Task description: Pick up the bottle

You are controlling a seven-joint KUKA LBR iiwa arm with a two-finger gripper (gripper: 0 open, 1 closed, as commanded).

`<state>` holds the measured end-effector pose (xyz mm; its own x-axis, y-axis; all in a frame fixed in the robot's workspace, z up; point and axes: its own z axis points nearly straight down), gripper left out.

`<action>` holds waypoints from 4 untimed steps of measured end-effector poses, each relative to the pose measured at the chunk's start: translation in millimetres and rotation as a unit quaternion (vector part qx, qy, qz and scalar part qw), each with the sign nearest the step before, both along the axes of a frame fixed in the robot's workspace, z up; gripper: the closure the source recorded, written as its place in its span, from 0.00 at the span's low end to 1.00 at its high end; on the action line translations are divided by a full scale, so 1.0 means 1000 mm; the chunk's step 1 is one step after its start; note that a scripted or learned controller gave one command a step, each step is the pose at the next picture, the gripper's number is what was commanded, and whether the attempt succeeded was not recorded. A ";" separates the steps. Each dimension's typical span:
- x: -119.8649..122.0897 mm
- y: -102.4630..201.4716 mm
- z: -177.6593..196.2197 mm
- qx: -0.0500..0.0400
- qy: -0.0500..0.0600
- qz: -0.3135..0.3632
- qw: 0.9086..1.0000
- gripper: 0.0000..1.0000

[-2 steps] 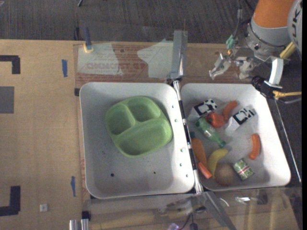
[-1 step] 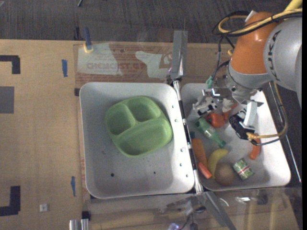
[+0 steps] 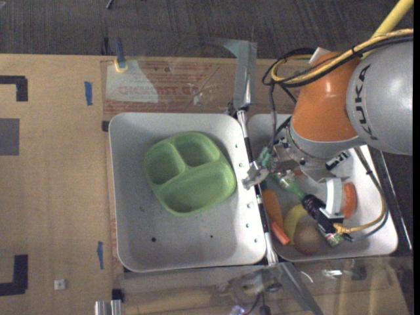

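The bottle point(image 3: 299, 194) looks like a slim green body with a dark cap, lying slantwise in the right bin point(image 3: 387, 238). Its upper end runs under my gripper point(image 3: 274, 170), which hangs low over the right bin's left side, close to the divider between the bins. The orange band and grey wrist hide much of the gripper from above. I cannot tell whether the bottle is between the gripper's parts or just beneath them.
Beside the bottle lie an orange carrot point(image 3: 271, 207), a yellow fruit point(image 3: 296, 216), a brown round fruit point(image 3: 306, 239) and a white and red object point(image 3: 340, 199). A green divided plate point(image 3: 190, 172) sits in the left bin point(image 3: 131, 228). Cables loop around the arm.
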<state>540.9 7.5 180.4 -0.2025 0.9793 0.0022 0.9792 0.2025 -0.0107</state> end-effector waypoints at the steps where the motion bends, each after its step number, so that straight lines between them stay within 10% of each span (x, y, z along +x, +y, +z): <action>1: -0.040 0.005 0.000 0.000 0.000 0.026 1.000 0.00; 3: -0.034 -0.032 -0.034 0.011 -0.007 0.038 0.999 0.00; 4: 0.021 -0.084 0.013 -0.001 -0.003 -0.029 1.000 0.00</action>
